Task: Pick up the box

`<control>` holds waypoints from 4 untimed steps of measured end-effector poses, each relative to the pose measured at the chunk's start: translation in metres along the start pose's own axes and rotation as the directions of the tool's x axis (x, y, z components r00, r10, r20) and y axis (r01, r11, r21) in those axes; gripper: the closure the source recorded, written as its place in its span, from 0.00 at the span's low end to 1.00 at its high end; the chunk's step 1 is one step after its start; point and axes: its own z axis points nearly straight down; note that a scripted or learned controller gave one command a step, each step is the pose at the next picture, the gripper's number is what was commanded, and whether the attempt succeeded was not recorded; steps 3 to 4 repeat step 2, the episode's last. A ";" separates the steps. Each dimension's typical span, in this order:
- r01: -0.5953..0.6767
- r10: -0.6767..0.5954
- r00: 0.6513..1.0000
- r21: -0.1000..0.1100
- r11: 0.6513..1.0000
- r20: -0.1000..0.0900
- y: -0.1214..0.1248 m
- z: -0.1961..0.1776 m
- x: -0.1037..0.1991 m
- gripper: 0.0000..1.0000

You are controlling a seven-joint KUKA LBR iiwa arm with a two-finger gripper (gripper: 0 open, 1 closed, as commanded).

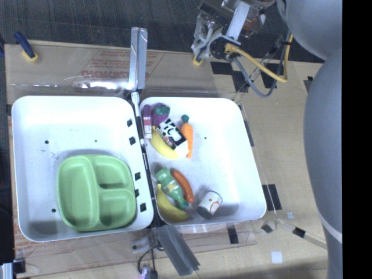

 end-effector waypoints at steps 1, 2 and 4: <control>0.000 0.000 1.000 0.000 1.000 0.000 0.000 0.000 0.000 0.00; 0.009 -0.009 1.000 0.002 1.000 0.002 -0.001 -0.010 0.002 1.00; 0.009 -0.009 1.000 0.002 1.000 0.002 -0.001 -0.010 0.002 1.00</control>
